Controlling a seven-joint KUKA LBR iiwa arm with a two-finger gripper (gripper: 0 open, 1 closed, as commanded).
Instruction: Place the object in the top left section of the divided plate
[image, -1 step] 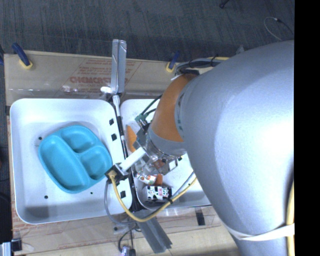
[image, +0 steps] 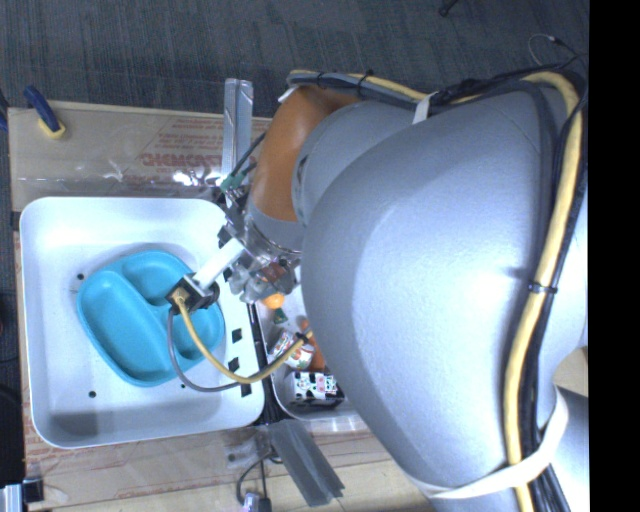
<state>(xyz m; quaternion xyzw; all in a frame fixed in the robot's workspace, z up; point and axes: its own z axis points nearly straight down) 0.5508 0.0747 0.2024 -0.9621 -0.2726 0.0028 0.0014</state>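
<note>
Blue, glossy and kidney-shaped, the divided plastic plate (image: 140, 315) lies in the middle of the left-hand shallow white bin (image: 60, 230), nearer that bin's right wall than its left. The grey arm with its orange band (image: 275, 160) reaches across from the right and hides most of the right-hand white bin (image: 300, 400), where a few small items of orange, white and black print show near that bin's left wall. The gripper (image: 255, 280) hangs over the ridge between the two bins, with a white bracket and a yellow cable (image: 215, 365) stretching from it over the plate's right edge. Whether the claw is open or closed cannot be told, and nothing can be made out between it. The step in hand appears to be the pick or its carry-over; which of the small items is the task's object cannot be settled. The next move calls for a confirmed hold, then travel to the plate's top left section.
</note>
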